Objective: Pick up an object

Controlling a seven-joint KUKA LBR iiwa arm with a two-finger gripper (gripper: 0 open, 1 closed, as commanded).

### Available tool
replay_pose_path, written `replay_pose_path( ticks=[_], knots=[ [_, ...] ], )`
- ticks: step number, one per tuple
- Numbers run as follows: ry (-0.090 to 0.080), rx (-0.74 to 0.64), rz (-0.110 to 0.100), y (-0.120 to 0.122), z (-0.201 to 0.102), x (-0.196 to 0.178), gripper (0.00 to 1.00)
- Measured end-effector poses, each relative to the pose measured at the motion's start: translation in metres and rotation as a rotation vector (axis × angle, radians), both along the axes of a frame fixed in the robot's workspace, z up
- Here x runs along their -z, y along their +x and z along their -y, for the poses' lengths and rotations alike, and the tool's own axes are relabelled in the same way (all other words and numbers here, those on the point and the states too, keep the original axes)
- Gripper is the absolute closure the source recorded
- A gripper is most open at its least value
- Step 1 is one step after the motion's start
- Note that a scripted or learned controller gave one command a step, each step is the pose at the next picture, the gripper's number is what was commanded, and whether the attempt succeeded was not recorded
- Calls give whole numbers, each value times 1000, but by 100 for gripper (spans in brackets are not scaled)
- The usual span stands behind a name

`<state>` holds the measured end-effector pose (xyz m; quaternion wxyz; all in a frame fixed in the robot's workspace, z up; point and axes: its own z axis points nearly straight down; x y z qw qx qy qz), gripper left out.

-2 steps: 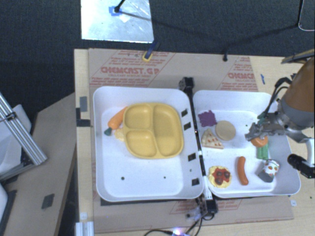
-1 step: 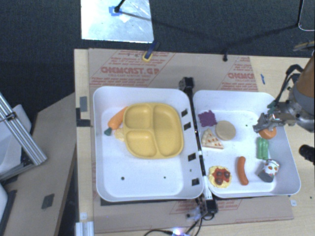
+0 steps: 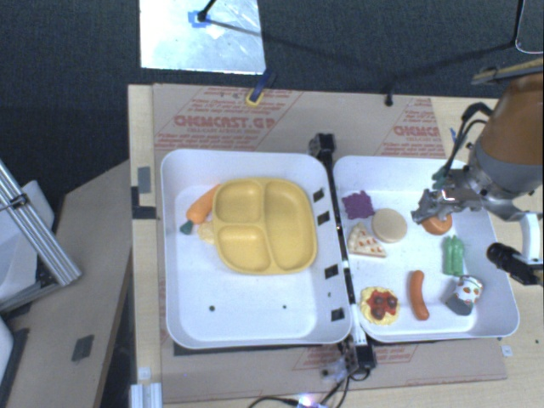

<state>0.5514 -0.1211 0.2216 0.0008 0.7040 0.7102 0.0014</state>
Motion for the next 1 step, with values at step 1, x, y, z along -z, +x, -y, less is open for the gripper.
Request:
replay_pose_path(
  ticks=[1],
  knots=[
    [0, -2, 0, 27, -53, 0, 100]
  ],
)
